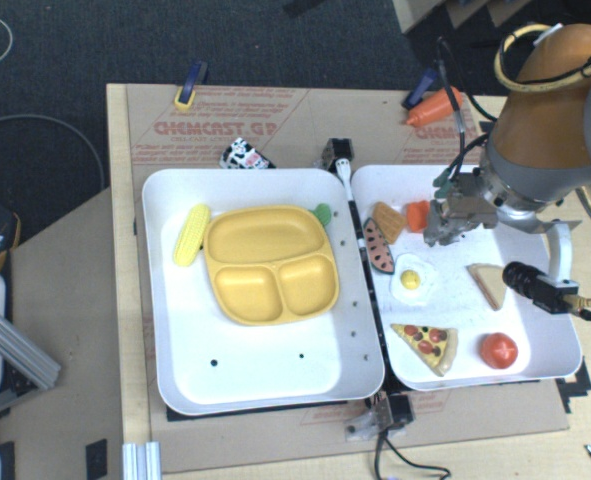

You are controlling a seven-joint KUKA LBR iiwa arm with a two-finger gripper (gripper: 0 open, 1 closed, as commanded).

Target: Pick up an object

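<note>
Nothing specific was named as the target, so the pieces nearest the gripper (445, 230) were taken as the likely candidates: the small orange chunk (416, 215) and the tan bread-like piece (389, 220), both lying in the upper left corner of the right bin (565, 363). All of it looked like toy food, so probably light, hard plastic, stiff and a bit slick, nothing that would break if dropped. The orange chunk seemed blocky enough to be pinched across its short sides; the fried egg (411, 278) and the pizza slice (427, 343) looked too flat to be taken easily, and the round tomato (498, 349) would probably roll out of a sloppy pinch. The gripper was seen low over the right bin, just right of the orange chunk and above the egg, close to both, but whether anything was being touched couldn't be made out. How far open it was couldn't be told either, the dark tip was just a blob from this angle, and nothing was seen held in it. The left bin (165, 268) with the yellow tray (270, 263) and corn cob (190, 235) was well apart from it.
</note>
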